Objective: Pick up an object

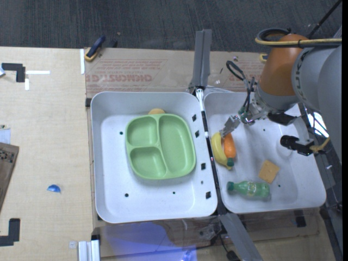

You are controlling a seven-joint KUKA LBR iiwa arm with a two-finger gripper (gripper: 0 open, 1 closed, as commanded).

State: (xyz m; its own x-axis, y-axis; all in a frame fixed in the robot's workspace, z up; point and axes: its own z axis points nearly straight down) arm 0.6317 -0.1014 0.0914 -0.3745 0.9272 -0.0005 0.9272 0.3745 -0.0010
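Observation:
In the right bin [304,192] lie a yellow banana [218,150] and an orange carrot [229,145] side by side near the left wall. A tan square block [268,171] and a green plastic bottle [249,189] on its side rest nearer the front. My gripper [228,127] reaches in from the right and hangs just above the top ends of the carrot and banana. Nothing is visibly held in it.
The left bin [109,189] holds a green divided plate [161,145] with a small yellow object [156,112] peeking out behind it. The grey arm with its orange band [280,64] covers the right bin's back right corner. Black cables [235,69] loop beside the arm.

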